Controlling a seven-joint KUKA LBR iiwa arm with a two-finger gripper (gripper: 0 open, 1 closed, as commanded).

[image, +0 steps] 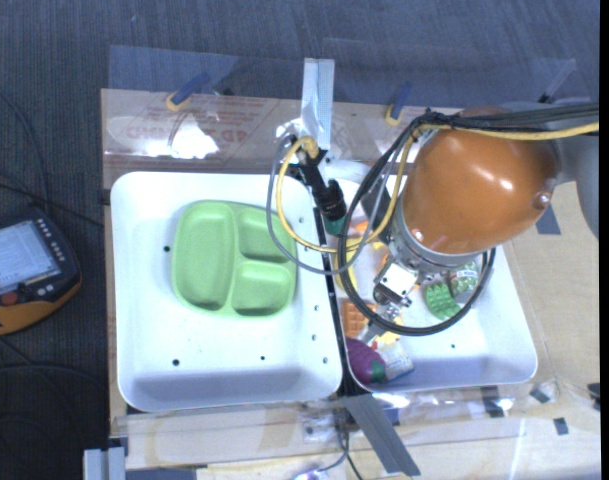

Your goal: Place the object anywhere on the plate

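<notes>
A light green plate [232, 258] with three compartments lies in the left white bin [154, 368]. The arm's orange band [474, 188] hangs over the right bin [494, 358], and the gripper [396, 286] points down into that bin's left part, wrapped in cables. Its fingers are hidden under the wrist. Several small objects lie in the right bin: a purple one [364, 360] at the front left, an orange one [354, 318] by the divider, and a green one [446, 296] to the gripper's right.
Black and yellow cables [314, 218] loop across the divider between the bins. A handheld pendant [26, 263] lies on the floor at the left. A brown board [184, 128] runs behind the bins.
</notes>
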